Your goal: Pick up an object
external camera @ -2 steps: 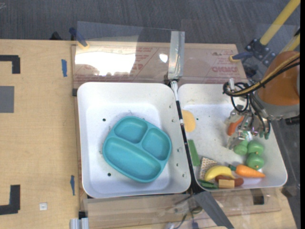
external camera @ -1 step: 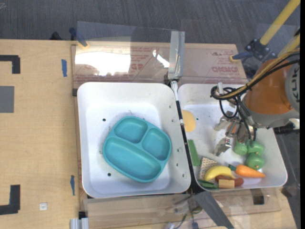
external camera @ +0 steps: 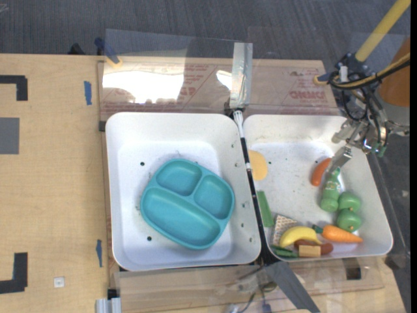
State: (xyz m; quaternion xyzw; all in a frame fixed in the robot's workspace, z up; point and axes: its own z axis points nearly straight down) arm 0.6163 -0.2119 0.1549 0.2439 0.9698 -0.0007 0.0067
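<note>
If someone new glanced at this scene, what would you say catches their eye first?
Probably the large teal divided plastic plate, lying alone in the left white bin. Next, the cluster of toy food in the right white bin: a yellow banana, an orange carrot and green round pieces near its front right corner. The grey arm's gripper reaches down over that bin, beside an orange-red piece.

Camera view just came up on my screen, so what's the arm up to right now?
The grey arm reaches in from the right, with its tool low in the right bin, beside an orange piece and just above the green toy fruit. Nothing is visibly gripped. A banana and a carrot lie near the front. The left bin holds a teal divided plate.
</note>
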